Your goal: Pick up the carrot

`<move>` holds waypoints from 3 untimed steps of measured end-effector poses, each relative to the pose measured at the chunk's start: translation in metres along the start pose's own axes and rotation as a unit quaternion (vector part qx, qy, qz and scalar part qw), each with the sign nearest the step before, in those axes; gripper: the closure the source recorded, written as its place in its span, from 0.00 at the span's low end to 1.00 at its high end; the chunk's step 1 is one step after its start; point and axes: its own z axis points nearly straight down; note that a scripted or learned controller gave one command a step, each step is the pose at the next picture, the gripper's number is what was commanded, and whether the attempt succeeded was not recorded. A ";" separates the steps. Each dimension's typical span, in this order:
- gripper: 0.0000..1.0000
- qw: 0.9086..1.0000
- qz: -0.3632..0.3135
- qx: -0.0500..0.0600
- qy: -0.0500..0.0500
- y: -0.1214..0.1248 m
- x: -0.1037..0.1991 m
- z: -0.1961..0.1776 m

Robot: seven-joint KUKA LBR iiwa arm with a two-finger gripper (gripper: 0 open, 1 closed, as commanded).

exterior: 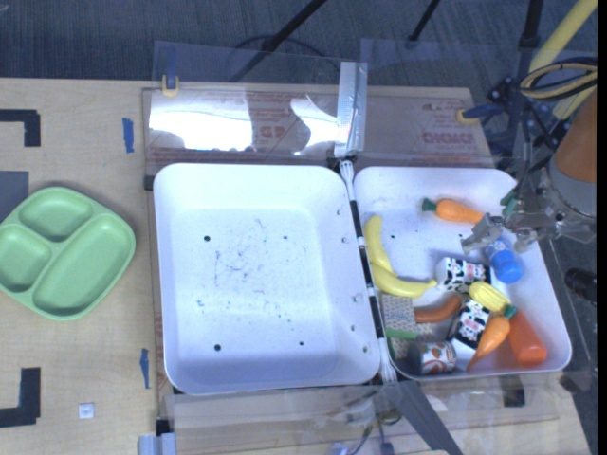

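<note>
At the right edge of the frame you see the arm: a grey body with an orange band above the wrist. Below it, the gripper is dull metal-grey, with thin fingers and dark cabling near the wrist.

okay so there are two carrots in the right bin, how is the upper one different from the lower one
The upper carrot lies alone on bare bin floor near the far wall; the lower carrot is wedged in the pile near the front, touching a black-and-white cow toy and a yellow corn cob. The upper one lies roughly level across the view, leaves to the left; the lower one slants, tip toward the front. The tool hovers beside the upper one. Both are orange toys.
</note>
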 end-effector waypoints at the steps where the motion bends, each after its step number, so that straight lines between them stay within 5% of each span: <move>1: 0.00 1.000 -0.007 -0.001 -0.001 0.084 -0.015 0.036; 2: 0.00 0.999 -0.033 0.000 0.001 0.110 -0.022 0.101; 3: 1.00 0.999 -0.035 0.002 0.002 0.110 -0.020 0.092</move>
